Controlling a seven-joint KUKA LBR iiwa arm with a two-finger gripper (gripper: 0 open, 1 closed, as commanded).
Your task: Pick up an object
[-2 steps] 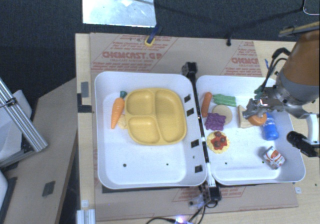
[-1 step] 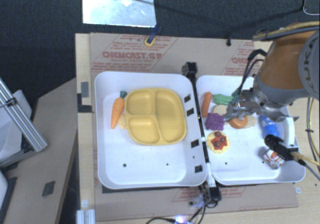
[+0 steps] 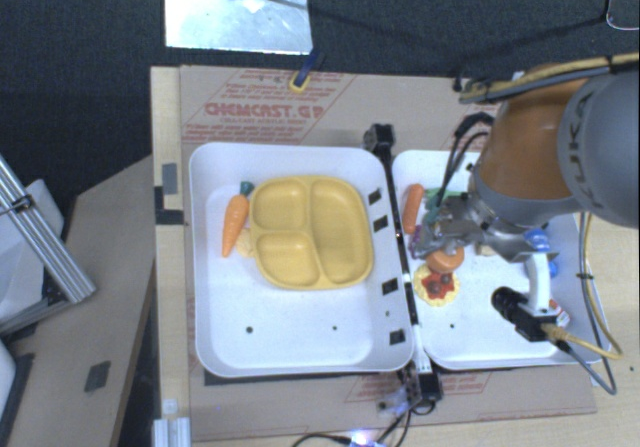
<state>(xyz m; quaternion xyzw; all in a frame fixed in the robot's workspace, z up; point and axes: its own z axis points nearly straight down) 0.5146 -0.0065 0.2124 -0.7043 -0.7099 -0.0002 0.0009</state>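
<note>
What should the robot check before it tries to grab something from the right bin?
1. Gripper is over the right bin: ok.
2. Something to grab is nearby: ok, an orange toy lies by the bin's left wall, and a small red and yellow toy sits just below the gripper.
3. Gripper is lined up on one toy: cannot tell, the arm hides what is under it.
4. Something is already between the fingers: cannot tell.
5. Left bin things are out of the way: ok, the yellow divided plate and toy carrot lie apart from the arm.
</note>
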